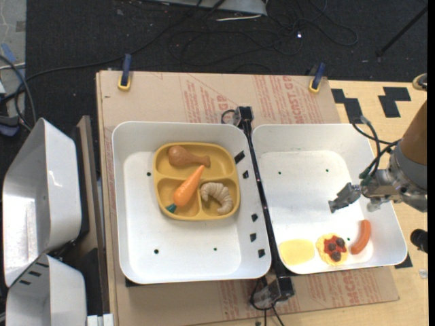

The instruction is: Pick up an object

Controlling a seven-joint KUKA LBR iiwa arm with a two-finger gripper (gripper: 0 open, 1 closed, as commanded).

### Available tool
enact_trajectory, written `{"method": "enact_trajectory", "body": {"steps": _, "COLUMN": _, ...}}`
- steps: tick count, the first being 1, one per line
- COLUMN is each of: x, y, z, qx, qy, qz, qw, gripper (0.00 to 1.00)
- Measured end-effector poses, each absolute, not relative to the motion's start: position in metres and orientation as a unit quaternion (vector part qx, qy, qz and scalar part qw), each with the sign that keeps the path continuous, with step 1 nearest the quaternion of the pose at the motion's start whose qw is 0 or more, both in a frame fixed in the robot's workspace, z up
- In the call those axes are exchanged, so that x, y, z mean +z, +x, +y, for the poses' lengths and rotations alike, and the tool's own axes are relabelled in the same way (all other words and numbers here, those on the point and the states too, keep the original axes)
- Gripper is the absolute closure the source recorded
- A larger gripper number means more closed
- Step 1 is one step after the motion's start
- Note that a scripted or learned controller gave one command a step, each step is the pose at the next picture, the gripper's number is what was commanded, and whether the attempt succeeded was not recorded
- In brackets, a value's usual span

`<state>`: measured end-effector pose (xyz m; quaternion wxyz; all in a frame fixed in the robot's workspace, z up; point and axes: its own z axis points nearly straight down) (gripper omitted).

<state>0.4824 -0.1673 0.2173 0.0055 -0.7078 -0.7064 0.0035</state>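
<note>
In the left bin (136,250) a yellow divided plate (163,197) holds a brown drumstick (187,157), an orange carrot (188,186) and a pale shrimp (217,194). Along the front of the right bin (299,141) lie a flat yellow disc (297,251), a small round piece with red and dark toppings (333,247) and a red sausage (361,236). My gripper (345,197) hangs over the right side of the right bin, just above and left of the sausage. Nothing shows between its fingers.
The arm comes in from the right edge above the right bin's rim. Both bins sit on a cardboard sheet (204,94) held by two clamps (124,80) at the back. White containers (41,189) stand to the left of the bench.
</note>
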Motion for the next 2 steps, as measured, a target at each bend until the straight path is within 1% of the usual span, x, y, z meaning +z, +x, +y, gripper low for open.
{"method": "enact_trajectory", "body": {"steps": 1, "x": 0.223, "y": 0.485, "z": -0.167, "qx": 0.0002, "qy": -0.707, "qz": -0.708, "qw": 0.000, "gripper": 0.00}}
{"method": "enact_trajectory", "body": {"steps": 2, "x": 0.180, "y": 0.483, "z": -0.168, "qx": 0.0011, "qy": -0.708, "qz": -0.707, "qw": 0.002, "gripper": 0.00}}
